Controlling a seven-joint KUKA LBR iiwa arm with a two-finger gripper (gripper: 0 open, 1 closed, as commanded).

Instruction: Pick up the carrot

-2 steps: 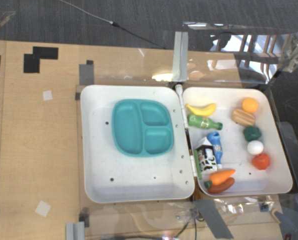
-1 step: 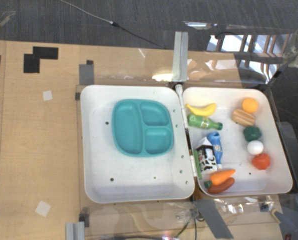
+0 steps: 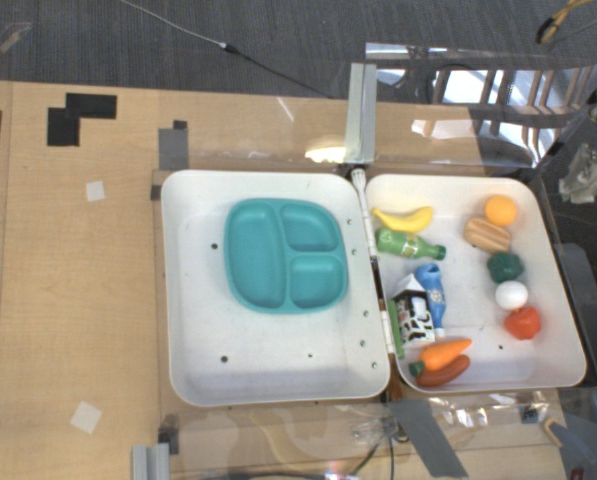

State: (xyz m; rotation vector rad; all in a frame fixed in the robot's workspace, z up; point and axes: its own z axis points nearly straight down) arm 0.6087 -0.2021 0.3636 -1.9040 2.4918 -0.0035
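The carrot (image 3: 446, 351) is orange with a green end. It lies at the front of the right bin (image 3: 553, 368), pointing right. A brown sausage-like piece (image 3: 444, 371) touches it just in front, and a black-and-white milk carton (image 3: 412, 318) stands just behind it. A grey metal shape at the right edge looks like my gripper (image 3: 584, 176). It hangs outside the right bin's far right corner, well away from the carrot, with nothing seen in it.
The right bin also holds a banana (image 3: 403, 218), green bottle (image 3: 408, 245), blue bottle (image 3: 434, 293), orange (image 3: 500, 210), bread roll (image 3: 488, 235), dark green piece (image 3: 505, 266), white ball (image 3: 511, 294) and red tomato (image 3: 523, 322). A teal divided plate (image 3: 284, 254) lies in the left bin (image 3: 193, 368).
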